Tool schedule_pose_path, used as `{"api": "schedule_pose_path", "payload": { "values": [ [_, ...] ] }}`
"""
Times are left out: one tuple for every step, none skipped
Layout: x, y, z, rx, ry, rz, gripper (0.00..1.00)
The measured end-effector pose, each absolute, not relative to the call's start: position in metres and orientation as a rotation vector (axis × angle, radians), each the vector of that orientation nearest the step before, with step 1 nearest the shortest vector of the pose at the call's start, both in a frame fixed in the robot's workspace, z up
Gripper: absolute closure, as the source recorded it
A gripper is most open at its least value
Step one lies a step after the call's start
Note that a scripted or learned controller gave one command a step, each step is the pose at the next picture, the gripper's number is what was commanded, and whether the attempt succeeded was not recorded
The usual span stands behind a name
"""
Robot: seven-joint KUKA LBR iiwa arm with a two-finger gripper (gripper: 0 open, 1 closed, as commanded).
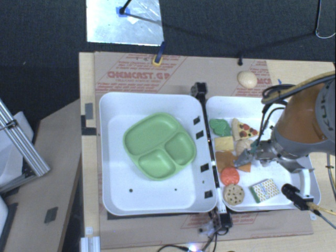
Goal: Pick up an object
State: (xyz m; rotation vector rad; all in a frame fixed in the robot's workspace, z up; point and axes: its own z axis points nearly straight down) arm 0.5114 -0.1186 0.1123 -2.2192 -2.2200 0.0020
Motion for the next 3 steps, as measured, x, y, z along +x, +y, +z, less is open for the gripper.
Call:
{"api": "schedule_pose_path", "payload": {
  "values": [
    [0.514,-0.119,0.087,-2.226,-2.225,-0.007,0.00],
    [0.514,-0.119,0.097,-2.225,-2.227,-0.008,1.00],
    [0.515,-0.115,0.140,-2.219,-2.229,-0.004,1.00]
  ]
}}
